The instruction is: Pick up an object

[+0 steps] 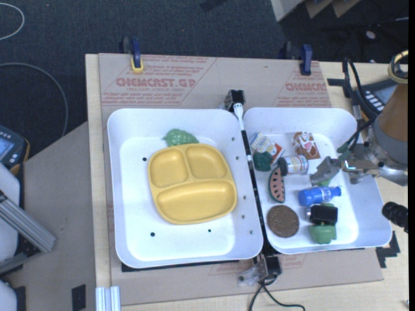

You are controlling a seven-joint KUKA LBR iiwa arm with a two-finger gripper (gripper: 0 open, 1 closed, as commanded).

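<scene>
The right bin (305,116) holds several small objects. Among them are a blue bottle (319,194), a watermelon slice (277,184), a brown round cookie (283,219), a small clear jar (295,166), a black block (323,213) on a green piece (322,234), a brown and red packet (305,144), and a white and orange packet (264,144) next to a dark green piece (262,161). My gripper (332,168) hangs over the right side of this bin, just above and right of the blue bottle. Nothing shows in its grasp.
The left bin (126,193) carries a yellow divided plate (192,183) with a green leafy toy (180,137) behind it. The grey arm (389,138) comes in over the right bin's far right rim. Blue clamps (135,50) hold the board's back edge.
</scene>
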